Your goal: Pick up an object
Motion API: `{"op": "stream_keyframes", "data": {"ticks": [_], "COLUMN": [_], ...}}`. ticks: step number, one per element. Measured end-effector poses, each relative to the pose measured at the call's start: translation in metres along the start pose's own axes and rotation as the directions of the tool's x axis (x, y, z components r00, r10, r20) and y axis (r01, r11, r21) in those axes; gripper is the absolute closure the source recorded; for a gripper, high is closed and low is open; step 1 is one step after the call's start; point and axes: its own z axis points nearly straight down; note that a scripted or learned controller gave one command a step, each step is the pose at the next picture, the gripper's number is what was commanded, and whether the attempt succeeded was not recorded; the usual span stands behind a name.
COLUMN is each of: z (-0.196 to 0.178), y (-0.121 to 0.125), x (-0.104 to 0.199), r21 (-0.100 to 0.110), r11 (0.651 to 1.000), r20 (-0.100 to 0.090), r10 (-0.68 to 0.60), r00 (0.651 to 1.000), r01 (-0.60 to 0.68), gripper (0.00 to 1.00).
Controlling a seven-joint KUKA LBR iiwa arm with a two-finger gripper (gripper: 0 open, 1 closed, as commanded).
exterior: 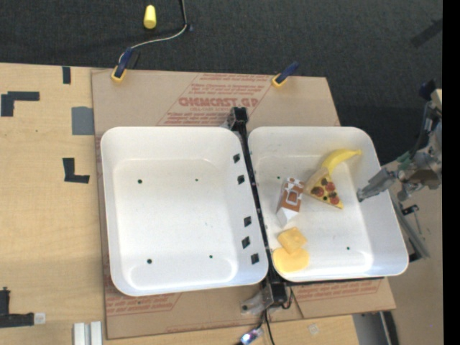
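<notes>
The right white bin [374, 257] holds several toy foods. A yellow banana [338, 158] lies near its far right corner, with a pizza slice [325, 190] just in front of it. To the left stands a small red and white carton [290, 195]. A pale yellow block [291, 239] rests on a yellow round piece [291, 260] by the near left corner. My gripper [375, 183] hangs over the bin's right rim, a little to the right of the pizza slice and apart from it. Nothing shows in its grasp.
The left white bin [172, 207] adjoins the right one along a black clipped seam [248, 192]. Both sit on a cardboard sheet [215, 99] held by clamps. A yellow plug [149, 16] and a cable lie on the dark floor behind.
</notes>
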Motion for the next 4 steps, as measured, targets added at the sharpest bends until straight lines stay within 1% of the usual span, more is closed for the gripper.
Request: {"op": "stream_keyframes", "data": {"ticks": [1,2,3,4], "z": [0.161,0.158,0.180,0.139], "y": [0.016,0.072,0.152,0.151], "x": [0.046,0.073,0.087,0.109], "r21": [0.014,-0.003,0.001,-0.018], "r11": [1.000,1.000,1.000,1.000], "r20": [-0.007,-0.001,0.018,0.021], "r10": [-0.003,-0.005,0.002,0.008], "r00": [1.000,1.000,1.000,1.000], "r01": [0.003,0.005,-0.002,-0.007], "gripper": [0.00,0.00,0.00,0.00]}}
